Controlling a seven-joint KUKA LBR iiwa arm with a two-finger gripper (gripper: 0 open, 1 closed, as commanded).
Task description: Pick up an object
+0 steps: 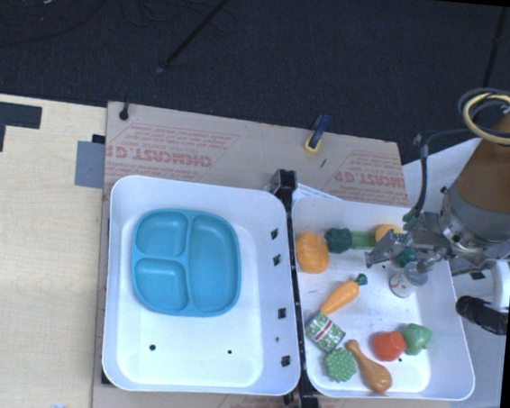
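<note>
The arm [489,178] is reaching in from the right and hanging its gripper [403,259] low over the right bin [454,378], probably because that bin is carrying every toy worth taking. How far the claw is parted, and whether it is gripping anything, I cannot tell. The likeliest target is lying just left of it: a carrot [342,296], tilted, near a yellow fruit [311,252] and a green piece [338,239]. Nearer the front are sitting a tomato [388,346] touching a green pepper [417,336], a drumstick [369,368], a green lump [339,365] and a small packet [324,331]. The left bin [130,358] is holding a blue divided plate [185,264], its compartments bare.
</note>
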